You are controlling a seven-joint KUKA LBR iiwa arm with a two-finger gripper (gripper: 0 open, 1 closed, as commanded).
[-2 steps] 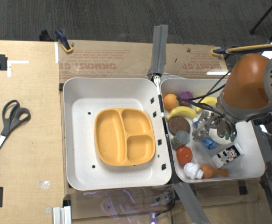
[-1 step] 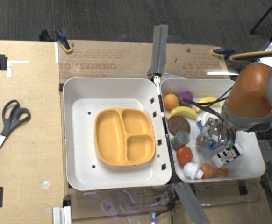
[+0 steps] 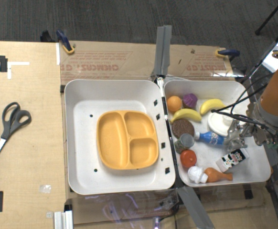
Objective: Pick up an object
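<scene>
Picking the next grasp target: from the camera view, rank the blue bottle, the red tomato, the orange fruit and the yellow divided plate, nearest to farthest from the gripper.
From the gripper:
1. Blue bottle, just to its left in the right bin.
2. Red tomato, lower left.
3. Orange fruit, upper left corner of that bin.
4. Yellow divided plate, in the left bin.

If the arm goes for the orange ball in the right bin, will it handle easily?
Probably not. The orange ball looks round and smooth, so it may roll or slip when squeezed. It sits against the bin wall, beside the purple toy and a banana, which likely crowds the approach.
</scene>
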